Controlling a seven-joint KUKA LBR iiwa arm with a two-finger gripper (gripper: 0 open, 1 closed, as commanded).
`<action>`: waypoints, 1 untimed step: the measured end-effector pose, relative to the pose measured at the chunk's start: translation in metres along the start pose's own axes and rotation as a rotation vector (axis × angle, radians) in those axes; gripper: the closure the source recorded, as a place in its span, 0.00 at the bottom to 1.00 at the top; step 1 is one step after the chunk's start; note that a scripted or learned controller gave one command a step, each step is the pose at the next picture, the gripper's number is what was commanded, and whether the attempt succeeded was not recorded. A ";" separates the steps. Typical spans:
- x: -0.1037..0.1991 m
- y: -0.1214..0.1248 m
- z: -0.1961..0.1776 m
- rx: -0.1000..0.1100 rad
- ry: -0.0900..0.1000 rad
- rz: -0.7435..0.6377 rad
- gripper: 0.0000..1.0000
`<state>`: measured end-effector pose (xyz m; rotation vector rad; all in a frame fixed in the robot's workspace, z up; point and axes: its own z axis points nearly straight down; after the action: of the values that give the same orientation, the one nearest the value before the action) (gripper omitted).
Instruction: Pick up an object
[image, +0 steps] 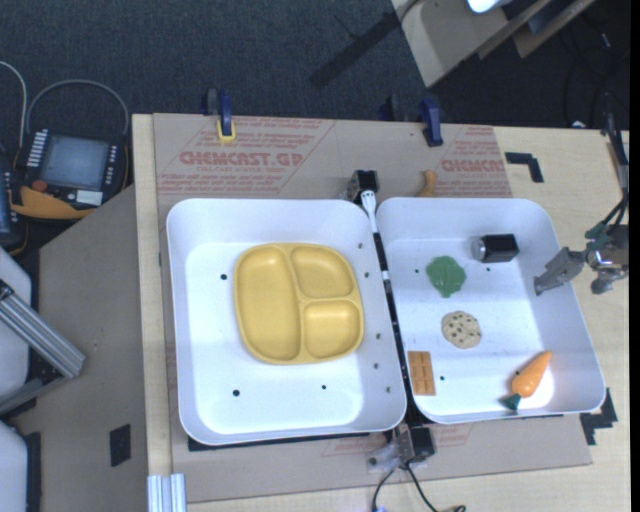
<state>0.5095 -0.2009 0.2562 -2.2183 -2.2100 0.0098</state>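
L bin: yellow divided plate at centre. R bin: orange card at 8 o'clock, green broccoli at 11, cookie near centre, black block at 12, carrot at 5. Gripper at 3 o'clock rim, fingers spread, nothing btwn them.

The divided plate lies in the left bin; the cookie in the right bin.

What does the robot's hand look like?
At the camera view's right edge, over the right white bin, the end effector is small and made of grey metal. One flat grey finger sticks out to the left like a little paddle, and thin dark cables run up from it.
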 end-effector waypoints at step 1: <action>0.001 0.002 -0.006 -0.012 -0.003 -0.004 0.00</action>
<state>0.5119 -0.2003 0.2621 -2.2216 -2.2214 0.0006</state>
